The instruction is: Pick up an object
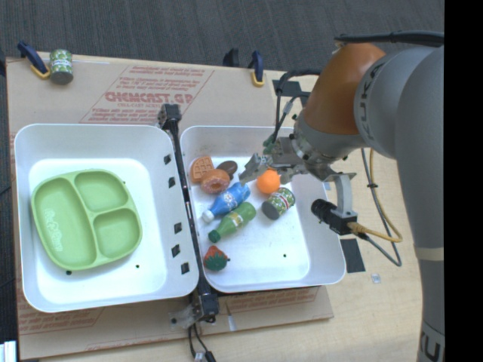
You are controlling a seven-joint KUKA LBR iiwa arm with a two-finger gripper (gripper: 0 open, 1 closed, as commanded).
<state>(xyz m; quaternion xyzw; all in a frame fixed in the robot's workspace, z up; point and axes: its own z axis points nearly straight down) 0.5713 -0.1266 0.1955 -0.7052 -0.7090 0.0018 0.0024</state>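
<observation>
The right white bin [321,266] holds a small pile of toy items. An orange ball [269,182] lies beside a small labelled can [279,203]. A blue bottle [229,198] and a green bottle [232,222] lie slantwise near the middle. At the back left of the pile are a brown waffle-like piece [201,167], a brown bun [217,179] and a dark piece [227,167]. A red and green toy [216,259] sits at the front left. My gripper [257,165] hangs low over the bin, just up and left of the orange ball.
The left white bin [155,274] holds a green divided plate [85,217]. A black divider with clips [179,202] runs between the bins. The arm's wrist [332,127] and a cable [377,232] overhang the right bin's far right side.
</observation>
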